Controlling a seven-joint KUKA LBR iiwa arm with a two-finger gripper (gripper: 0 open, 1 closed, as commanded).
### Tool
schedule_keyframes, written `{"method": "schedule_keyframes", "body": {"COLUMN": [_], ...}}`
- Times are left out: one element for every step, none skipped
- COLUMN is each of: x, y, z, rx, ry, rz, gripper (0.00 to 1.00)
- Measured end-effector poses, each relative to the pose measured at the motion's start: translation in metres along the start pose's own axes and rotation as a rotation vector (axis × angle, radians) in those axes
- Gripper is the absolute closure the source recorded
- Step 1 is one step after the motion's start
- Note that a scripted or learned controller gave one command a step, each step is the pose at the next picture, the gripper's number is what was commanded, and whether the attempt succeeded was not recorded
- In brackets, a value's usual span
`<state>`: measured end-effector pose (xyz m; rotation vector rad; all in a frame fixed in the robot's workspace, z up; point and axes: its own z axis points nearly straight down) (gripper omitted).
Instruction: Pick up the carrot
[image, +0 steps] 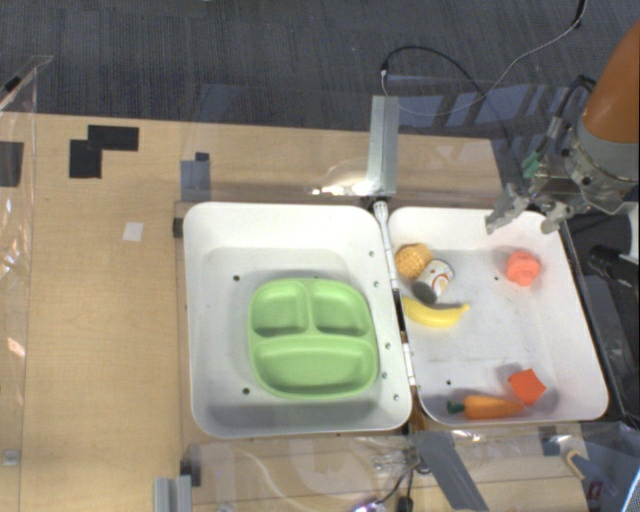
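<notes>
The carrot (492, 406) lies flat along the near wall of the right bin (590, 330), its green stub pointing toward the divider; the low rim there hides a sliver of its underside. Just beside the carrot's thick end, touching or nearly so, sits an orange block (527, 385). Farther from the carrot, toward the middle of the bin, a banana (434, 313) lies curved. Beyond the banana from the carrot is a small can (434, 277), on its side or tilted, label too small to read. A bumpy yellow-orange fruit (411, 260) rests against the can; its kind is hard to tell. Up the bin from the carrot, near the far right corner, is a pink-red thing (522, 268) whose shape is blurred.

The hand (526, 208) hangs over the far edge of the right bin, well apart from the carrot. Its two fingers are spread apart with nothing between them. The arm (612, 110) behind it is cut off by the frame.

Across the divider from the carrot, the left bin (215, 300) holds a green tray (313, 337) with three compartments. The bench (100, 330) beyond it carries black marks (102, 147).
</notes>
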<state>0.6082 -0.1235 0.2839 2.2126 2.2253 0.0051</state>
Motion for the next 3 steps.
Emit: {"method": "schedule_keyframes", "body": {"x": [-0.041, -0.054, -0.063], "y": [-0.069, 0.001, -0.059], "z": [0.051, 0.053, 0.172], "rx": [0.0, 0.0, 0.002], "ry": [-0.001, -0.001, 0.0], "rz": [0.052, 0.164, 0.168], "gripper": [0.0, 0.0, 0.0]}}
